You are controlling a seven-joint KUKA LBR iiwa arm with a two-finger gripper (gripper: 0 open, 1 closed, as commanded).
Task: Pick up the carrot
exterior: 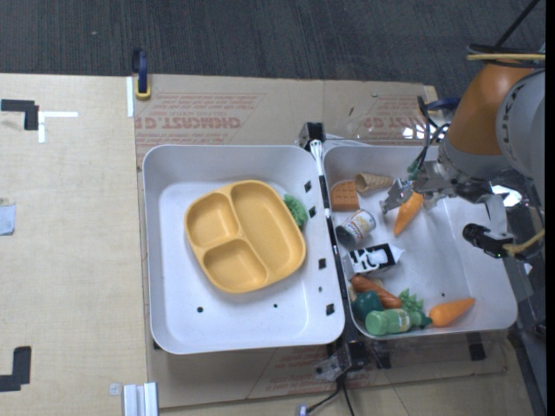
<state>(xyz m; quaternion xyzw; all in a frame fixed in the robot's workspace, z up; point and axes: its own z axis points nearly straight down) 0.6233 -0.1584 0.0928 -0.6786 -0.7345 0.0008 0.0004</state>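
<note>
Camera view: our gripper [408, 194] clasps the carrot [407, 214] at its top end; we judge it light, stiff and smooth, best gripped mid-length.

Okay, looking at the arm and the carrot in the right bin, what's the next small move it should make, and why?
Probably a short straight lift. The gripper appears shut on the carrot, which hangs tilted from its fingers over the right bin. The waffle, cone and small can sit close by, so rising first should avoid knocking them.
</note>
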